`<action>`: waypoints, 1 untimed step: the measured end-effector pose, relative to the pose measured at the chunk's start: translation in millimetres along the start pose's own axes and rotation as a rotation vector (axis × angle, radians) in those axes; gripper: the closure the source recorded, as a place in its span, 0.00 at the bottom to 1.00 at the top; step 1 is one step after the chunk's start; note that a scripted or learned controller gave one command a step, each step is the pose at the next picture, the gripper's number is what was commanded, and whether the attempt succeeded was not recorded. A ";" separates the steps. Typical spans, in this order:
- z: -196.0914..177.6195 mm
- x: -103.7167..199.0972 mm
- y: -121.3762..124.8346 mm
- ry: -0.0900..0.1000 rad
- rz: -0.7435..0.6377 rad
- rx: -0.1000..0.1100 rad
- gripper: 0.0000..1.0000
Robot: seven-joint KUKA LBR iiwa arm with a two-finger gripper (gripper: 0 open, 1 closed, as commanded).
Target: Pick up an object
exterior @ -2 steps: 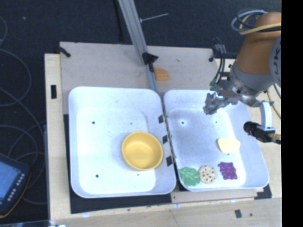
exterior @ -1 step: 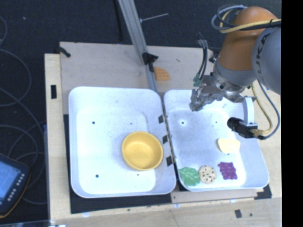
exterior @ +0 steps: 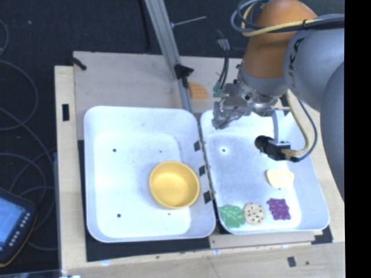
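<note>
No object had yet been lifted, as far as could be judged: nothing was seen between the fingers of the gripper point(exterior: 222, 119), and every item lay on the floor of a bin. The gripper was positioned in the upper middle of the frame, over the top left corner of the right bin point(exterior: 301, 155), just beside the divide between the two bins, hung from the grey arm with its orange band point(exterior: 272, 33) at the upper right. Whether the jaws stood apart or together could not be told, since they were seen as a small dark shape against the white floor. The candidate objects were placed well away from them. In the lower part of the right bin a row was formed by a green piece point(exterior: 232, 214), a round cookie point(exterior: 253, 212) and a purple piece point(exterior: 279, 208), with a pale yellow piece point(exterior: 280, 178) just above them toward the right wall. A yellow bowl point(exterior: 174, 184) was set in the lower right part of the left bin point(exterior: 110, 138), close to the divide. All of these were found below the gripper in the frame, none beneath it, so the whole of the task was judged to remain: an object had to be chosen, approached, closed upon and raised.
</note>
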State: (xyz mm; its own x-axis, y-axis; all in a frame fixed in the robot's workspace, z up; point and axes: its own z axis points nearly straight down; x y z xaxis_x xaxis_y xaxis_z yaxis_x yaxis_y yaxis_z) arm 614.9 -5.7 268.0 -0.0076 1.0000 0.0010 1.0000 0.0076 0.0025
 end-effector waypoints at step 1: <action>15.9 46.8 13.0 -0.002 0.002 0.001 1.00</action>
